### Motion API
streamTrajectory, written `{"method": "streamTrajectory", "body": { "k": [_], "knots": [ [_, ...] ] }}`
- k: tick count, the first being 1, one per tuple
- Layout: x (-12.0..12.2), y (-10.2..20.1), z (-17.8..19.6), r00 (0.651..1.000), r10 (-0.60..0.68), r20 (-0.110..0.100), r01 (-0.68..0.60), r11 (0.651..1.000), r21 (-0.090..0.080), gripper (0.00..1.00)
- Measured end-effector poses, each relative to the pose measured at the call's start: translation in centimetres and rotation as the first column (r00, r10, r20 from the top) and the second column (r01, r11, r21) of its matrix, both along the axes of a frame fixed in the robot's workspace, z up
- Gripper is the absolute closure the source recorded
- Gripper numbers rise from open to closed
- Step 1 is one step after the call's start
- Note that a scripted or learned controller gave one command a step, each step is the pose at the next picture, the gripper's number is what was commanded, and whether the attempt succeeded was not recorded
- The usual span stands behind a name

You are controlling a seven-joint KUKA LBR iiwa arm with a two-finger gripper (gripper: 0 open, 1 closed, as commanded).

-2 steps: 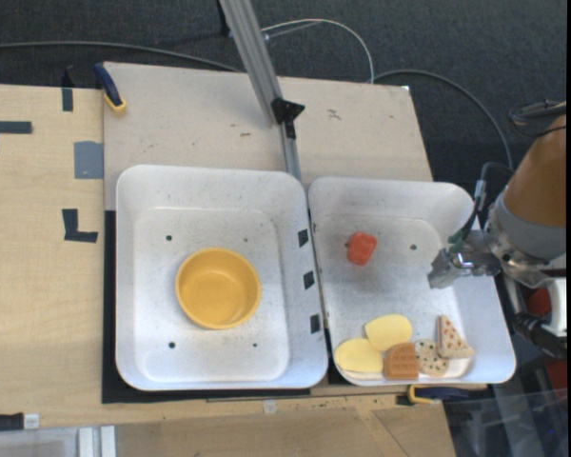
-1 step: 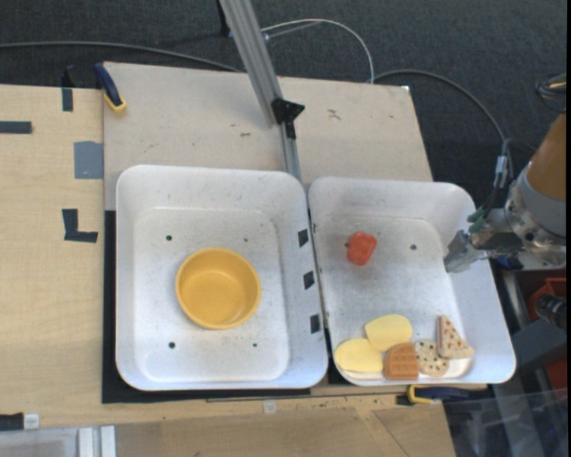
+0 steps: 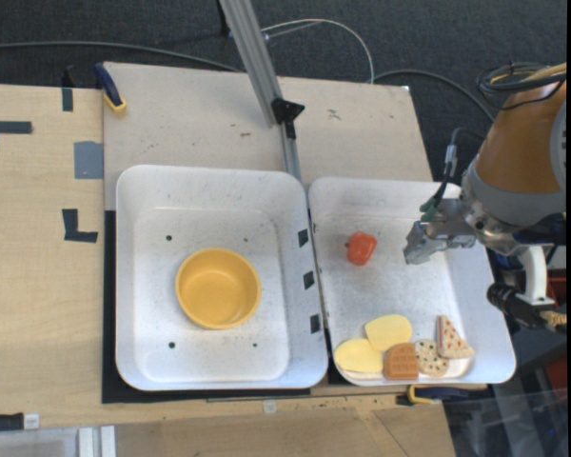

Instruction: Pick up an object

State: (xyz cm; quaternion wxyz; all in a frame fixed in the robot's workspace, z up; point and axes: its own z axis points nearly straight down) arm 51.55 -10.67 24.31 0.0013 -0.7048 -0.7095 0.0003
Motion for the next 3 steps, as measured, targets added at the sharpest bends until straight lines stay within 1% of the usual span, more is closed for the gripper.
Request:
{"method": "streamTrajectory", "body": {
  "k": [1, 2, 3],
  "knots": [
    [1.5, 4.6, -1.0, 1.000, -0.001, 0.000, 0.001, 1.000, 0.000, 1.00],
    [3.8, 9.7, -0.2, 1.000, 0.001, 0.002, -0.001, 1.000, 0.000, 1.00],
    [5.8, 13.7, -0.3, 1.000, -0.001, 0.001, 0.001, 1.000, 0.000, 1.00]
  ]
}}
